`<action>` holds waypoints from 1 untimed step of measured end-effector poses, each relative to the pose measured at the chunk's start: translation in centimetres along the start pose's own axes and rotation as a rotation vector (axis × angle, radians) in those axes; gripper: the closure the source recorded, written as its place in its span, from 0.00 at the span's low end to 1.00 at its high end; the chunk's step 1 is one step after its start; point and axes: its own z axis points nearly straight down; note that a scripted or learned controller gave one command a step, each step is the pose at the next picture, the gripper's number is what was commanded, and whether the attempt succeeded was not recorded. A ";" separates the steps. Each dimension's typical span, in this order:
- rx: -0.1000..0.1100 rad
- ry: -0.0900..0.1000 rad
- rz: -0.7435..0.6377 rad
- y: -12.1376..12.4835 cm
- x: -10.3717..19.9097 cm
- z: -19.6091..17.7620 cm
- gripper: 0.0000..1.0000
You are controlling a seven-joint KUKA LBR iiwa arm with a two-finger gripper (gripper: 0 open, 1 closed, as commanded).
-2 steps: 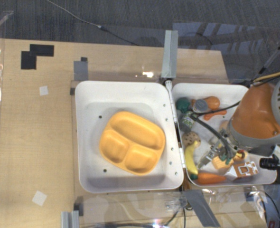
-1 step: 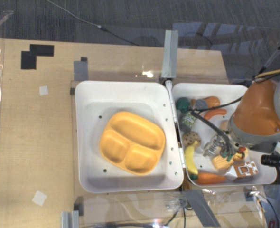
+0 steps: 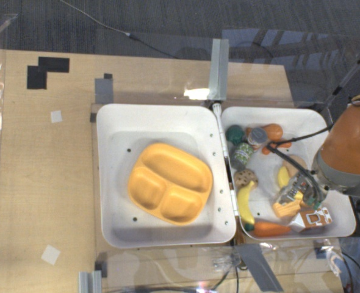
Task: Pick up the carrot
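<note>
The carrot (image 3: 270, 229) is a short orange piece lying along the front wall of the right bin (image 3: 338, 227), just right of the banana's lower end. My gripper (image 3: 295, 192) hangs over the middle of that bin, above a yellow cheese wedge (image 3: 285, 209), up and to the right of the carrot. A gap separates it from the carrot. The grey arm with its orange band (image 3: 349, 145) covers the bin's right side.
The right bin also holds a banana (image 3: 245, 204), a cookie (image 3: 244, 177), a small can (image 3: 256, 137), a green item (image 3: 234, 133), an orange item (image 3: 271, 130) and a small box (image 3: 317, 217). A yellow divided plate (image 3: 169, 182) lies in the left bin (image 3: 113, 163).
</note>
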 end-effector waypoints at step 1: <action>-0.001 0.003 0.497 5.1 1.9 -3.2 1.00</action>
